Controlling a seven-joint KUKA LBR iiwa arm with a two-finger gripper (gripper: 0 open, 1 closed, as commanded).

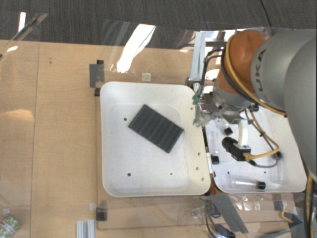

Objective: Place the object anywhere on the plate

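I hung over the bins' shared edge, my fingers (204, 114) in a state I couldn't tell, the dark ridged plate (156, 128) lying slantwise toward the counter's left edge.

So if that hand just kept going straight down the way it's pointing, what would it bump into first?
Probably the floor of the right bin, near its left wall. The hand hangs over that edge, beside the left bin. Depth is hard to judge, so it could clip the rim instead.

Gripper (204, 114) fingers hidden under wrist.
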